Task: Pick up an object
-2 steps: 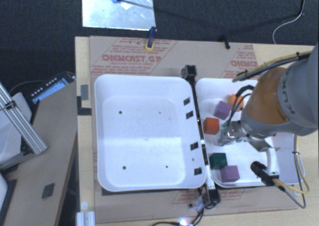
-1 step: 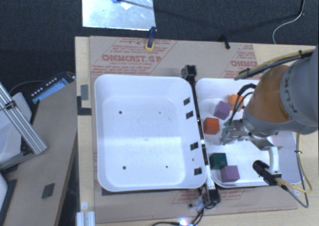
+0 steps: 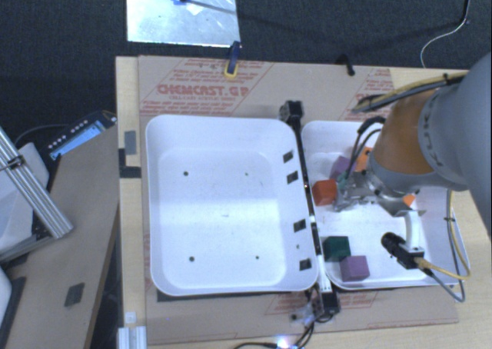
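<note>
Orange block (image 3: pixel 324 191) lies in the right bin (image 3: pixel 438 270), centre-right of frame, beside the divider. Hand (image 3: pixel 346 195) sits just right of it; finger state cannot be determined.

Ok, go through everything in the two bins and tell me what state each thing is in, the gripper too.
Orange block: lying in the right bin, right beside the gripper.
Green block: lying loose near the front, touching the purple block.
Purple block: lying loose at the front.
Pale purple block: partly hidden by the arm.
Gripper: low in the right bin.
Left bin: sitting flat.
</note>
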`<move>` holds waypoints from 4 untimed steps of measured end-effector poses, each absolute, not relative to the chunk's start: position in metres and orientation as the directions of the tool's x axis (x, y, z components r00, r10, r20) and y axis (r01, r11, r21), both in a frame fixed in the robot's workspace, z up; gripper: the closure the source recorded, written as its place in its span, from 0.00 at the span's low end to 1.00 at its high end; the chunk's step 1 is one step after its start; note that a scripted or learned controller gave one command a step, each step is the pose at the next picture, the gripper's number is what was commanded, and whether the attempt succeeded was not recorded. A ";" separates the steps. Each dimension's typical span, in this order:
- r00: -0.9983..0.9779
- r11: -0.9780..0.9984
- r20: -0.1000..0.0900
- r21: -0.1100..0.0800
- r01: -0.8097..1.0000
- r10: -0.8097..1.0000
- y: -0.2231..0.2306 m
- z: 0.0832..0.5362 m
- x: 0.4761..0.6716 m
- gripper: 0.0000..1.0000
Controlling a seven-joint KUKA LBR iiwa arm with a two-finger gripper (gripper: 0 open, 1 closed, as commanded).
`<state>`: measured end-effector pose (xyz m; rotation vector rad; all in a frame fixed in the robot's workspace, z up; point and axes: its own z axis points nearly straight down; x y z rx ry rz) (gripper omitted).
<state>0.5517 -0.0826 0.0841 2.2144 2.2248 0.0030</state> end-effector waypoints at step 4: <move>-0.013 0.013 0.005 0.005 1.000 1.000 0.005 0.190 0.579 1.00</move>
